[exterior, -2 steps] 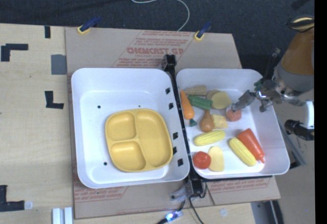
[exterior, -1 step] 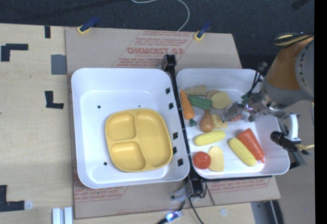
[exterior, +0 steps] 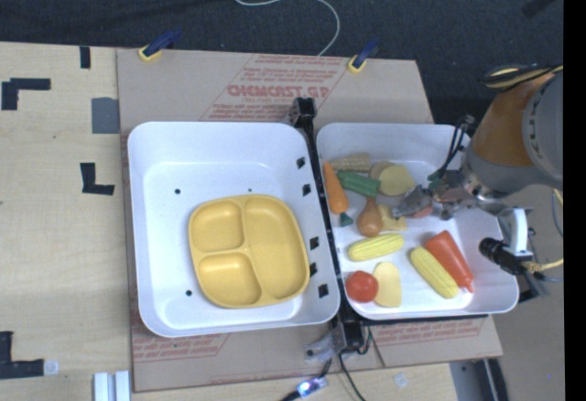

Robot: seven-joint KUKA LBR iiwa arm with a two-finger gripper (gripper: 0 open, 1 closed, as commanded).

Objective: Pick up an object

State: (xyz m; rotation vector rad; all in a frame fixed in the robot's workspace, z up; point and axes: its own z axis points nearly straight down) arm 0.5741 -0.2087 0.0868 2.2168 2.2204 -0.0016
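Observation:
The right bin (exterior: 485, 298) holds several toy foods: an orange carrot (exterior: 335, 189), a green cucumber (exterior: 359, 181), a brown pear (exterior: 370, 219), two corn cobs (exterior: 375, 247) (exterior: 434, 272), a red pepper (exterior: 451, 258), a red tomato (exterior: 363, 286) and pale yellow slices (exterior: 388, 285). My gripper (exterior: 417, 202) reaches in from the right and hangs low over the middle of this bin, just right of the pear and below a pale round piece (exterior: 396, 178).
The left bin (exterior: 160, 170) holds a yellow divided plate (exterior: 247, 249). Both bins rest on a cardboard sheet (exterior: 265, 88) held by clips. A white cable (exterior: 302, 5) loops across the dark floor behind.

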